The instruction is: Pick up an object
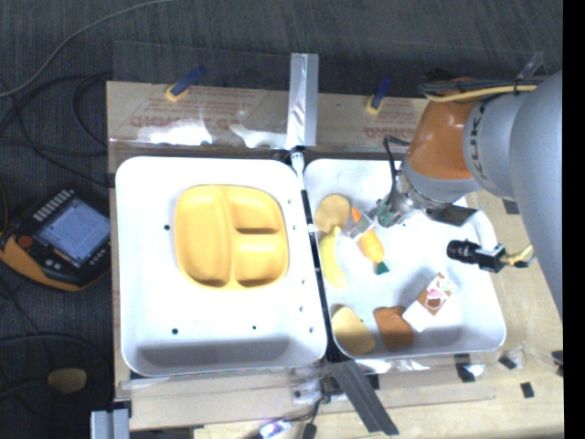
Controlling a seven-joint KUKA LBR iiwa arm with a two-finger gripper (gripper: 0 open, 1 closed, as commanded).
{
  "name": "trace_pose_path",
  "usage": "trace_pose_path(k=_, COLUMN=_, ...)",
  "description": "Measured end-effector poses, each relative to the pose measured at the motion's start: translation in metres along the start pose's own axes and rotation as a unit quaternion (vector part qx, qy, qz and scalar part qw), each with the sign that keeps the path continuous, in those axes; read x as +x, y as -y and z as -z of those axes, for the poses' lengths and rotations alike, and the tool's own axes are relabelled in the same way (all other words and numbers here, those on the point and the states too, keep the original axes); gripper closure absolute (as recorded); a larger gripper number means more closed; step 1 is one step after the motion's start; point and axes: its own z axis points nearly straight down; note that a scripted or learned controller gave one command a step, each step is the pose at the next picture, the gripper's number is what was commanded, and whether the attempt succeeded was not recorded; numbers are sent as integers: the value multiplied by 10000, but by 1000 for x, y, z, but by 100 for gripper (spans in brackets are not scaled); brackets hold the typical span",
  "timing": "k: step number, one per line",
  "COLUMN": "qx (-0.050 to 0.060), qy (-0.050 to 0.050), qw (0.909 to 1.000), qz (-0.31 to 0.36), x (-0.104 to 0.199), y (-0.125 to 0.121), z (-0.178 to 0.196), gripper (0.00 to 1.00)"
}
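Smooth grey arm (526,144), orange band (443,149)

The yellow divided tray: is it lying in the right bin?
No, the yellow divided tray lies in the left bin.

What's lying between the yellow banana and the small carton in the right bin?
In the camera view, the orange carrot-like toy lies between the banana and the carton, with bare bin floor around it.
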Motion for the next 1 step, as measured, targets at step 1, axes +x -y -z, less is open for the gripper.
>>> trace_pose_path(k=1, qx=64, qy=-41, qw=9956, qz=-930, x=24, y=-26, z=101, gripper=100)
